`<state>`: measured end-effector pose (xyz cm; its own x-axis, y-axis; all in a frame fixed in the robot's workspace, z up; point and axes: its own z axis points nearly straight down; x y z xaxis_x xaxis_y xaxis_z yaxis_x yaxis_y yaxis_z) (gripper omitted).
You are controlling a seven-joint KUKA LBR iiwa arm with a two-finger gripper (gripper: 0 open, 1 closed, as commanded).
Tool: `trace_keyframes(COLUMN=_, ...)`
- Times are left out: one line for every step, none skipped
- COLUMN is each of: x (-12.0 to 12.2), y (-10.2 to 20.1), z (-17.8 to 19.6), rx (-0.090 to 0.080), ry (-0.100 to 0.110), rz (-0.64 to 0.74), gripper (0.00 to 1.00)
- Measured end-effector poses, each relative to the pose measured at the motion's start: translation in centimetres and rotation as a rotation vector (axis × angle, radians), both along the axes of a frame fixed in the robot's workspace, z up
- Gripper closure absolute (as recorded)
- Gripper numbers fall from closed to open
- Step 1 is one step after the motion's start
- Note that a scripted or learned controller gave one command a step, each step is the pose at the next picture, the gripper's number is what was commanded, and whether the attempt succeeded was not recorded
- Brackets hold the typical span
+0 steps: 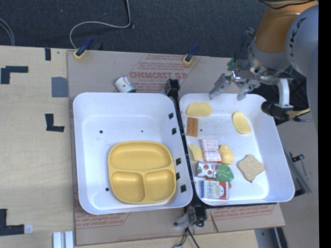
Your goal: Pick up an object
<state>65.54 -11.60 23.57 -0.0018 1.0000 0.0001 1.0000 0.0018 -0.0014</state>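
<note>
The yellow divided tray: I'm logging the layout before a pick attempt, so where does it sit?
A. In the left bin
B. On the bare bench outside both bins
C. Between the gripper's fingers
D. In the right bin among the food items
A: the yellow divided tray lies flat on the floor of the left bin, while the gripper hovers over the right bin's far edge.

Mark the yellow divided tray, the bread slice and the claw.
yellow divided tray [141, 170]: camera view, middle ridge between its compartments.
bread slice [251, 167]: camera view, centre of its top face.
claw [230, 91]: camera view, gap midway between its fingertips.
</note>
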Motion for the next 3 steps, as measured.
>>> trace_keyframes(x=1.1, y=2.1, z=-10.1, rx=0.001, ry=0.009, rz=0.001, gripper=0.0)
trace_keyframes(x=-1.4, y=2.2, z=-15.3, rx=-0.003, ry=-0.003, rz=0.0, gripper=0.0)
trace_keyframes(x=1.6, y=5.8, z=-4.4, rx=0.0, ry=-0.013, rz=0.005, gripper=0.0)
